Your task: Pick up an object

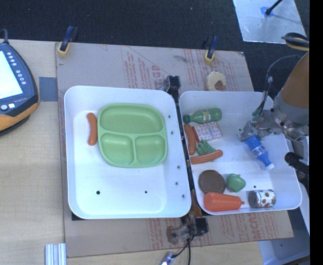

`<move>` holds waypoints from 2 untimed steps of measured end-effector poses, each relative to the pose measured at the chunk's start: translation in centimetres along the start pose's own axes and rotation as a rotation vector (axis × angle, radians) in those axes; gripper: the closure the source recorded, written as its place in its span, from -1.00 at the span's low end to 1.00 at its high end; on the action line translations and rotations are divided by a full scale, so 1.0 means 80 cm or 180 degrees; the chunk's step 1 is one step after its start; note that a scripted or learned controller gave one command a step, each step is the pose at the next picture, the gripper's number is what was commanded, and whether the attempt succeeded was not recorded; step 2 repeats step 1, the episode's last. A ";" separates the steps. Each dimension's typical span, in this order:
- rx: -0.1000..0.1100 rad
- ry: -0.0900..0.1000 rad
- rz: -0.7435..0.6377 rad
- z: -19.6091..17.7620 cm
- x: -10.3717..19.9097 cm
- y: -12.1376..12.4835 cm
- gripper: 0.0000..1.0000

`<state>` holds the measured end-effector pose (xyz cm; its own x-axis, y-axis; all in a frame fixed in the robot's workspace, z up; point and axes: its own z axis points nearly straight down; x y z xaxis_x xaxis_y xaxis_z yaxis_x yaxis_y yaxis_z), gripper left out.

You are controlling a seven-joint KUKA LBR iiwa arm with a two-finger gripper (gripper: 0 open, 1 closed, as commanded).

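A: We start at the claw (253, 132), low over the right bin (234, 97) near its far right side. A blue bottle (259, 150) lies tilted just below it, its upper end at the claw's tip.

B: Do we see it pinched?

A: We cannot tell. The claw's metal parts blur together, so whether it is spread or pressed together is unclear to us, and we cannot say that the bottle sits between anything.

B: What else do we have in that bin?

A: Toward the back, a green bottle (203, 116) on its side, and beside it a small red-and-white packet (210, 130). Along the left wall, an orange sausage (190, 138), a leafy green piece (205, 147) and a second sausage (206, 157) lying crosswise. Nearer the front we see a brown round patty (210, 181), a green pepper (236, 182) just beside it, a carrot (222, 202) at the front wall, and a small spotted can (261, 199) in the front right corner.

B: And the left bin (73, 164)?

A: A green divided plate (132, 134) and one sausage (91, 128) to its left, apart from it.

B: Outside the bins?

A: On the surface (17, 192), a doughnut-like ring (216, 81) lies behind the right bin, and a control pendant (6, 90) with an orange rim rests at the far left.
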<state>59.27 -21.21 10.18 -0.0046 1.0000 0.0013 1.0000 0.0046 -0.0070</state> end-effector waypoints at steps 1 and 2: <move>-0.0013 -0.0001 -0.0001 -0.057 0.099 0.048 1.00; -0.0013 -0.0001 -0.0001 -0.057 0.099 0.048 1.00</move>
